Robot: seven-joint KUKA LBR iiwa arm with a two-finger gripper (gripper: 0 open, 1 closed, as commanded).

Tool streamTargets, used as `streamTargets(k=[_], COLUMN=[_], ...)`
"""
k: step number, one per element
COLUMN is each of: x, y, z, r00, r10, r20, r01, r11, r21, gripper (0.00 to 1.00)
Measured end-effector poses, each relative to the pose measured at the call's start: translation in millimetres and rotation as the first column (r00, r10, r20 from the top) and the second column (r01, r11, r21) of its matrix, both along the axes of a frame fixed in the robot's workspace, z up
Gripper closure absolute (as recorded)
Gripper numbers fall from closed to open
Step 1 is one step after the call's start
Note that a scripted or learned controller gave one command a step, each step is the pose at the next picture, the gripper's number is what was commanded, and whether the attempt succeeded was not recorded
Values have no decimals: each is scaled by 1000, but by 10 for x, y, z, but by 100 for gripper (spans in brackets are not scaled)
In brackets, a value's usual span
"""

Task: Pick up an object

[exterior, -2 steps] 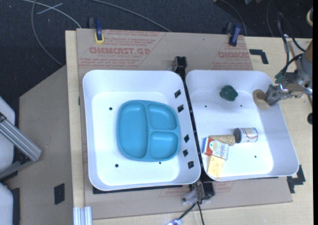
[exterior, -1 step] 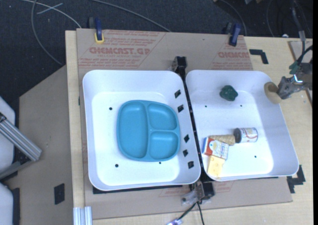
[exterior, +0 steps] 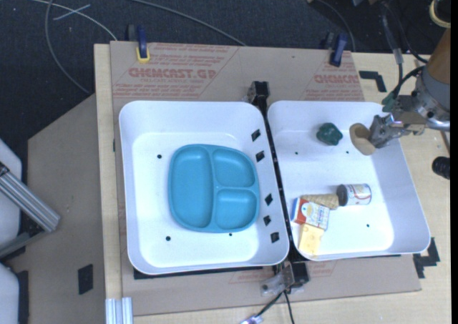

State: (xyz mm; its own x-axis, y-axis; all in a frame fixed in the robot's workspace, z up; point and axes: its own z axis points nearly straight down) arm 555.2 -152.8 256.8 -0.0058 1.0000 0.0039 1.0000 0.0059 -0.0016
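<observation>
The right bin (exterior: 401, 237) holds several loose objects. A dark green lump (exterior: 329, 134) lies near its far side. A small white bottle with a dark cap (exterior: 354, 194) lies on its side in the middle, next to a tan piece (exterior: 322, 201). A red, white and yellow packet (exterior: 313, 220) rests at the near left corner. My gripper (exterior: 378, 131) reaches in from the right over the bin's far right part. A round tan object (exterior: 362, 139) sits right at its tip, touching it; whether it is gripped is unclear.
The left bin (exterior: 143, 129) carries a blue divided plate (exterior: 213, 188) in its middle. A black divider with clips (exterior: 266, 172) runs between the two bins. Clamps (exterior: 142, 47) hold the board at the back, with cables beyond.
</observation>
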Motion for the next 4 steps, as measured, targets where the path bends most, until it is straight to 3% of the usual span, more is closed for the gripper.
streamTargets(k=[3,4], x=[133,47], y=[1669,2268], z=[-207,-326], r00=[1000,1000], r10=[1,1], r20=[-1,-4], r01=[-1,-1], r11=[1000,1000], r21=[-1,-1], gripper=[100,100])
